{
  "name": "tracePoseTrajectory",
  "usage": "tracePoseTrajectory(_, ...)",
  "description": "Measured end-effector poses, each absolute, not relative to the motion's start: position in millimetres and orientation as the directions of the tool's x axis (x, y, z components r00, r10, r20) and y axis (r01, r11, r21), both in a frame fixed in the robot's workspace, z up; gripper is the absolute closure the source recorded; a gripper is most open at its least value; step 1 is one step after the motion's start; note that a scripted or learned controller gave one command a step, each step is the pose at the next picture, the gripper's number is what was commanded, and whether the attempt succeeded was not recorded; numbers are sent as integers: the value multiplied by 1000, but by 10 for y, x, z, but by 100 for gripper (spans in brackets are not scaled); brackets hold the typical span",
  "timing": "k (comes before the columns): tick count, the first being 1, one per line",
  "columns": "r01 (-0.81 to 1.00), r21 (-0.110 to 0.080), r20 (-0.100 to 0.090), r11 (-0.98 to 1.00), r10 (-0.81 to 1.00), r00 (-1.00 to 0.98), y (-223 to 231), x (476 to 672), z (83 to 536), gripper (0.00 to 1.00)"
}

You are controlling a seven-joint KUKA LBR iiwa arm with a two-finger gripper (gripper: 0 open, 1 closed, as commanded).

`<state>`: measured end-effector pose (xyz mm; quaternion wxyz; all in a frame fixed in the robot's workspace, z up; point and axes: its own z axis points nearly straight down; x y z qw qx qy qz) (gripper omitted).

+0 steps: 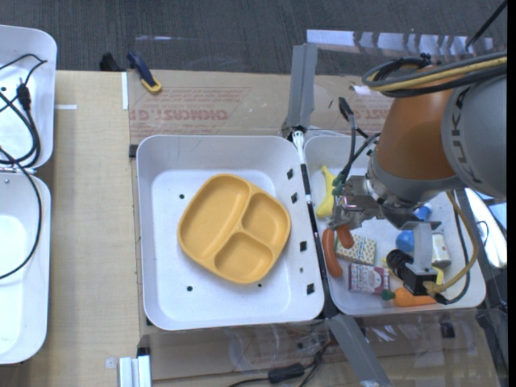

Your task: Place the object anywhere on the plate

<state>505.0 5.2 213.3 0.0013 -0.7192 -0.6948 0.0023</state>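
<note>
Sausage (344, 237), red, lies at the left edge of the right bin (476, 293), directly beneath the hand (348, 208); the hand's opening cannot be judged. Yellow plate (234, 228) sits in the left bin (161, 297). Risk: neighbouring banana (325, 196) and packets (356, 251) may spoil the pick.

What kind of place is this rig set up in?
Probably a robotics lab or test cell: two white bins sit on a cardboard-covered bench, loose cables trail at the left, and toy food items lie beside a yellow divided plate.
</note>
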Motion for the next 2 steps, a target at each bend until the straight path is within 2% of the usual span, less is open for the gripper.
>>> tracePoseTrajectory(1, 999, -4, -2, 41, 999, -41, 801, 5440, 1901, 100)
tracePoseTrajectory(2, 999, -3, -2, 39, 999, -40, 797, 5442, 1903, 0)
